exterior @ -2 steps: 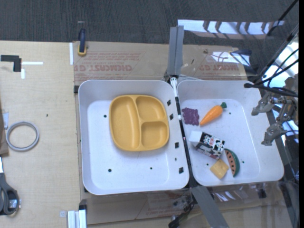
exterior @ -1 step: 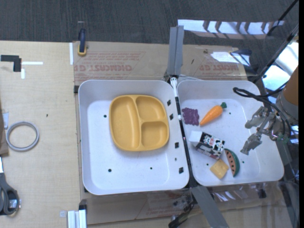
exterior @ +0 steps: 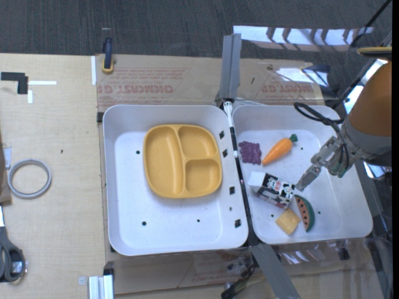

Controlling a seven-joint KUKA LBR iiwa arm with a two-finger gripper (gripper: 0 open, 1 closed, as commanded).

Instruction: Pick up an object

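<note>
The right bin [exterior: 349, 226] holds an orange carrot [exterior: 277, 151], a purple bunch of grapes [exterior: 250, 152], a small cow-patterned carton [exterior: 274, 190], a watermelon slice [exterior: 305, 212] and a yellow wedge [exterior: 287, 222]. My gripper [exterior: 310, 170] hangs over the right half of this bin, just right of the carton and below the carrot. It is open with nothing between its fingers. A yellow divided plate [exterior: 182, 161] lies in the left bin [exterior: 124, 229].
The arm's orange band [exterior: 374, 104] looms over the right bin's far right corner. On the bench at left lie a grey tape ring [exterior: 28, 178] and scissors [exterior: 9, 260]. A grey divider post [exterior: 229, 67] stands behind the two bins.
</note>
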